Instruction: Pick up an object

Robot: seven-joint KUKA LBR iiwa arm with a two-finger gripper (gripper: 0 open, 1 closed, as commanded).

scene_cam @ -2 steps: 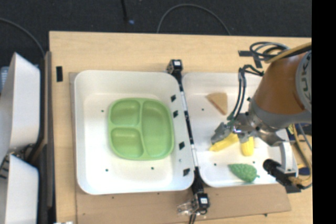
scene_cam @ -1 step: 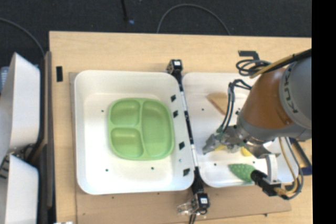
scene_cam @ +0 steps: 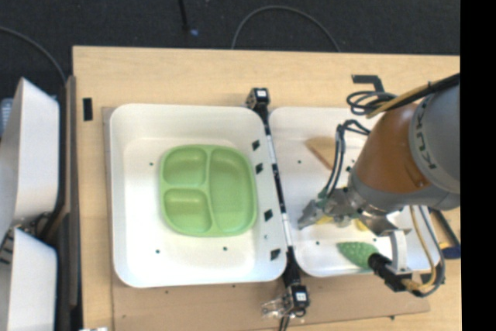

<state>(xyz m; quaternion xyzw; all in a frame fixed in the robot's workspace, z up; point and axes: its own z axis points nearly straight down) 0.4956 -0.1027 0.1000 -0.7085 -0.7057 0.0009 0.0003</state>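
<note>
The gripper (scene_cam: 314, 215) hangs low in the right bin (scene_cam: 298, 128) – I cannot tell if its jaws are clenched – near a green thing (scene_cam: 356, 252).

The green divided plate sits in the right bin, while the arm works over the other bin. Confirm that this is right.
Not quite. The camera view shows the green divided plate lying in the left bin, not the right one. The arm does work over the other bin, the right bin, where a green object and a tan piece also lie.
</note>
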